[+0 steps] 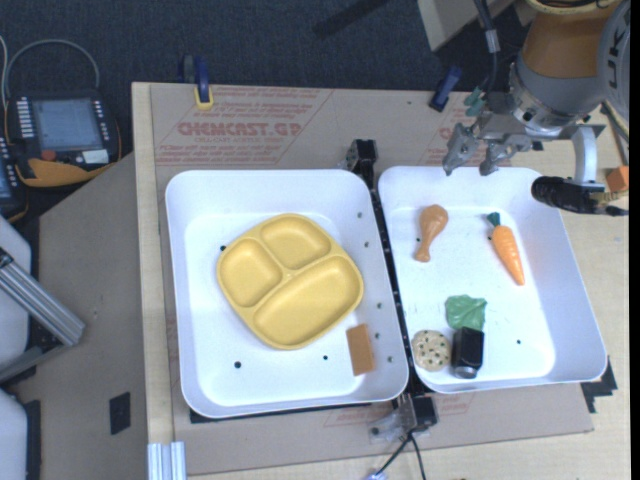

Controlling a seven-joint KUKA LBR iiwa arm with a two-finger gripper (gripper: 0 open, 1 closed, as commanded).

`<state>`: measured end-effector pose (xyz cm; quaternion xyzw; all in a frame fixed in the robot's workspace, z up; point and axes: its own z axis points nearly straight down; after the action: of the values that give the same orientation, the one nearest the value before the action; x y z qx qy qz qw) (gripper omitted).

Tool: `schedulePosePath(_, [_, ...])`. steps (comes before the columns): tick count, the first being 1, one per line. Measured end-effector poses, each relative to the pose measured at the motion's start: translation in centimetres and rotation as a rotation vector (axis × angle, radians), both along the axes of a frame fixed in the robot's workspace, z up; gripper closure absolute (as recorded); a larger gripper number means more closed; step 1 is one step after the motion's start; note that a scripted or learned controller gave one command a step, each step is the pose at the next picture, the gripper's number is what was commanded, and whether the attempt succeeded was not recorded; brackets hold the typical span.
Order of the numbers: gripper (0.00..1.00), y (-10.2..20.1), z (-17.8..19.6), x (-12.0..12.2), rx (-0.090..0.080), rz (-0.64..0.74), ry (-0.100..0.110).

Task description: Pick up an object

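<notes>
The right bin (570, 298) holds a brown toy drumstick (431, 231), an orange carrot (507, 251), a green leafy piece (465, 311), a speckled cookie (431, 348) and a small black block (467, 352). My gripper (472, 160) hangs over the far rim of that bin, up and to the right of the drumstick and apart from it. Its two fingers stand apart, open, with nothing between them.
The left bin (195, 268) carries a yellow divided plate (290, 280) and a small brown slab (359, 349) near its front right corner. A black clamp (361, 154) sits at the far end of the gap between the bins.
</notes>
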<state>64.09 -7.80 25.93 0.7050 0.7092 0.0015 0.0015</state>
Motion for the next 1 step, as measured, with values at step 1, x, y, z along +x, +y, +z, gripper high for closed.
schedulePosePath(1, [1.00, 5.08, -1.59, -0.01, 0.001, -0.003, 0.007])
